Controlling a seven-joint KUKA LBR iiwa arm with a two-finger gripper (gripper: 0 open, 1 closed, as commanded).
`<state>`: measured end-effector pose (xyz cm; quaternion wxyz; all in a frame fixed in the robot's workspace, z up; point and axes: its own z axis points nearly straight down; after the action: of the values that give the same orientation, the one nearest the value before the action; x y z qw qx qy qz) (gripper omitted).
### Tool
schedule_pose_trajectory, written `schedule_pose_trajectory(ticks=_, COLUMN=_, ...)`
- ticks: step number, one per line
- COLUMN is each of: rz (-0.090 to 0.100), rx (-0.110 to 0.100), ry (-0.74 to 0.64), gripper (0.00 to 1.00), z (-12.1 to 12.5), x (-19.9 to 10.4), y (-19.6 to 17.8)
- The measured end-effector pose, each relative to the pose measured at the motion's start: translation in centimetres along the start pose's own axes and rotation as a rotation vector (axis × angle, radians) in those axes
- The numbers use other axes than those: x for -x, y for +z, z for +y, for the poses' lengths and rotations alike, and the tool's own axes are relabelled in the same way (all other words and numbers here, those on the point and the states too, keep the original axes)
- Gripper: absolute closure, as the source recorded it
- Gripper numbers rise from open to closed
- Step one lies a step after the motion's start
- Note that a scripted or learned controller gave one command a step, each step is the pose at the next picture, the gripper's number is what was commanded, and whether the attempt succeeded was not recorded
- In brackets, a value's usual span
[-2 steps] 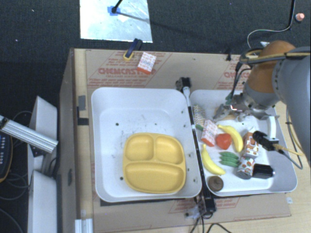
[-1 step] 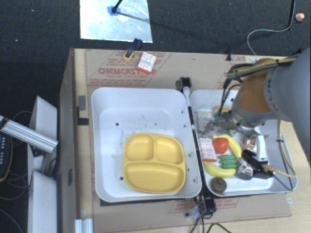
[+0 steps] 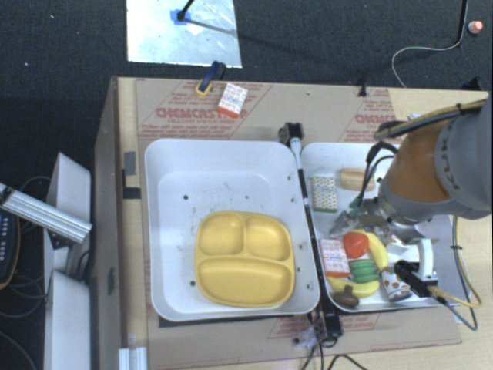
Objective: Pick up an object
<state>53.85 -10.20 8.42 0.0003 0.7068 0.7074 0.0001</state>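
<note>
1. Where the bench's left half is covered, a shallow white plastic bin (image 3: pixel 166 206) is seen; a yellow three-compartment plastic tray (image 3: pixel 245 257) lies flat in its lower middle, well apart from the arm, so nothing on this side is likely aimed at.
2. Above that bin, on the brown cardboard sheet (image 3: pixel 177 110), a small red-and-white packet (image 3: pixel 232 99) and a small blue-and-yellow item (image 3: pixel 209 78) are left loose, outside both bins.
3. Along the divider, just inside the right white bin (image 3: pixel 327 154), a pale green-and-white carton (image 3: pixel 324 190) lies beside a tan cylindrical piece (image 3: pixel 351 179).
4. Lower in the right bin a heap of toy food is crowded together: a red-and-white printed box (image 3: pixel 333 257), a red rounded piece (image 3: pixel 355 244), a yellow plastic banana (image 3: pixel 377 250), a green block (image 3: pixel 363 270) and a dark brown lump (image 3: pixel 345 297). These are touching or overlapping; a clean single pick is judged difficult.
5. The grey two-finger gripper (image 3: pixel 348 223) is lowered at the heap's upper left edge, just above the red piece; that piece or the banana is judged the candidate object.
6. Whether the jaws stand open or closed cannot be told; nothing is seen held between them.
7. The grey arm with its orange band (image 3: pixel 420 164) covers the right bin's right side, hiding what lies beneath.
</note>
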Motion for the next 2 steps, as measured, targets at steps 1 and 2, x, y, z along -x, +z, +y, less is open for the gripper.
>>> schedule_pose_trajectory(ticks=1, rz=0.000, rx=0.001, ry=0.000, gripper=0.00, z=-2.6, x=0.6, y=0.0)
schedule_pose_trajectory(ticks=2, rz=-0.002, rx=0.007, ry=-0.001, gripper=1.00, z=-2.4, x=0.7, y=-1.2)
